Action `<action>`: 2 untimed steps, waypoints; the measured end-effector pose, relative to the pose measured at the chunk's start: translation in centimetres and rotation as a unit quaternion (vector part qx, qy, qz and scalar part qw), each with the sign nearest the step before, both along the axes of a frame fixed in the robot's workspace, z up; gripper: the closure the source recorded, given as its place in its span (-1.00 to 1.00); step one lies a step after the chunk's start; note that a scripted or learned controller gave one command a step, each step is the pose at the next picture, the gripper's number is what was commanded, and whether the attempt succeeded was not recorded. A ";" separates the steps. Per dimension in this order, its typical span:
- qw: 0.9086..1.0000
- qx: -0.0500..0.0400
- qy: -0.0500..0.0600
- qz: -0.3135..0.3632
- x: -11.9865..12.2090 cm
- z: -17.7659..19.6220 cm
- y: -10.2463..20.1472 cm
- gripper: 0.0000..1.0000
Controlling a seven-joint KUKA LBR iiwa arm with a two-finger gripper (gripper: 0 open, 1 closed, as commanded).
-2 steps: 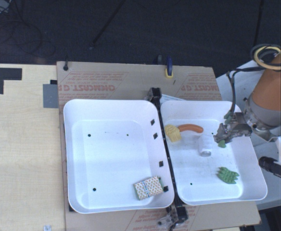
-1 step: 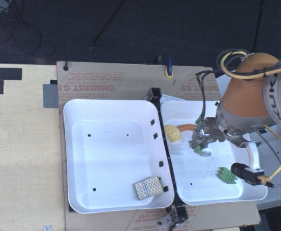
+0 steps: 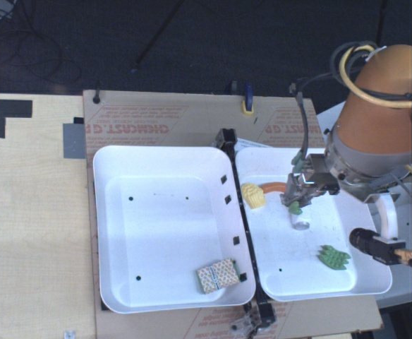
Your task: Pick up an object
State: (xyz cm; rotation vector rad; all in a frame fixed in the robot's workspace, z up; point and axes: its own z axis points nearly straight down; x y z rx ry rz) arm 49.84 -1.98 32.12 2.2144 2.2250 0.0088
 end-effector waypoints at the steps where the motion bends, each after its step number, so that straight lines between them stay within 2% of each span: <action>1: 1.000 0.000 0.006 0.000 -1.6 -2.6 6.4 1.00; 2: 1.000 -0.002 0.006 -0.006 -2.4 -5.7 -0.4 1.00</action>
